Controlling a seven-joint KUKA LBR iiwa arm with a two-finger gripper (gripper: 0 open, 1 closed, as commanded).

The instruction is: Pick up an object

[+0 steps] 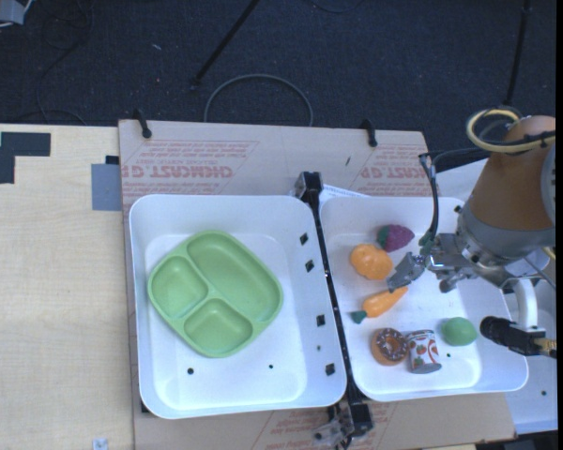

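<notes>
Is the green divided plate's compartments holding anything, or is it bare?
Bare. The green divided plate sits flat in the left bin, and all three compartments show only green surface. The toy foods lie in the right bin.

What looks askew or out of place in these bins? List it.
Little stands out. The green divided plate sits turned at an angle in the left bin. In the right bin the small can lies tipped against the doughnut. No spills or damage show.
</notes>
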